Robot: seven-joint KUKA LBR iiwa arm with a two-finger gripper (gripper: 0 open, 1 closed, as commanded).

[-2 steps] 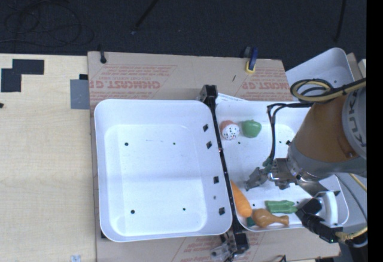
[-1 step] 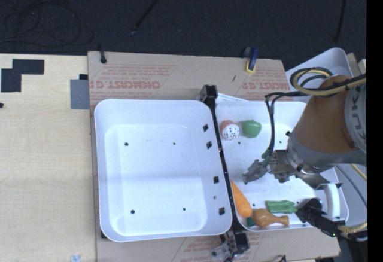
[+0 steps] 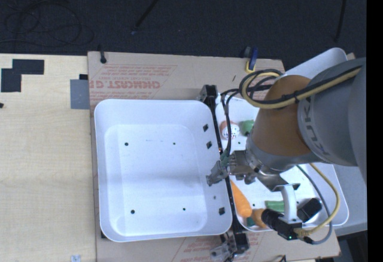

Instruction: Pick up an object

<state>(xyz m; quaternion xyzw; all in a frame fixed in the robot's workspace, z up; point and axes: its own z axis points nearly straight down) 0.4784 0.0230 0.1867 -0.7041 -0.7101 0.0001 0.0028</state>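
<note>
Orange carrot-shaped object [image 3: 240, 197] lies in the right shallow white bin [image 3: 339, 214], near its left wall, w/ a green piece [image 3: 274, 206] beside it and a small white-and-red object [image 3: 227, 130] further up. I see the gripper [image 3: 222, 172] down at the divide between the two bins, just above the orange object; can't tell if it's apart or together. Grey arm w/ orange band [image 3: 287, 120] covers most of the right bin. Left shallow white bin [image 3: 119, 117] sits on the cardboard-covered worktop [image 3: 149, 72].
</note>
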